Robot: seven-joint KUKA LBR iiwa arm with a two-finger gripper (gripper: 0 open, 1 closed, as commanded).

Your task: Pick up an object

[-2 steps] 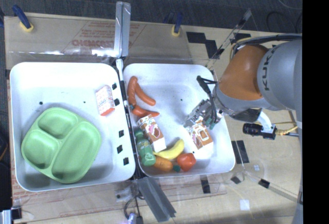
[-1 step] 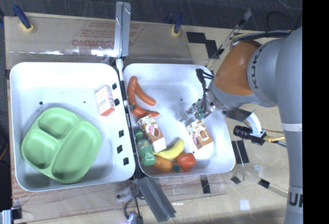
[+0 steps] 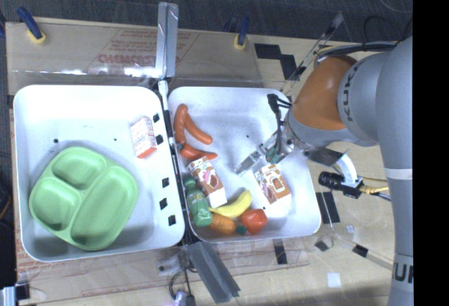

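Note:
My gripper [image 3: 261,157] hangs low over the right bin [image 3: 231,104], its fingers open and nothing between them. Just below it a small white and orange carton [image 3: 274,189] lies against the bin's right side. To the left lie a long orange sausage [image 3: 189,123], a shorter red-orange piece [image 3: 197,152] and a second carton [image 3: 208,180]. Along the bin's front edge sit a banana [image 3: 236,205], a red tomato [image 3: 254,220], a carrot [image 3: 221,225] and a green item [image 3: 198,208]. The grey arm with its orange band [image 3: 324,94] enters from the right.
The left bin [image 3: 84,101] holds a green divided plate [image 3: 84,197] and a small orange and white carton [image 3: 143,137] near the divider. The right bin's back half is bare white floor. A metal bar [image 3: 167,38] rises behind the divider.

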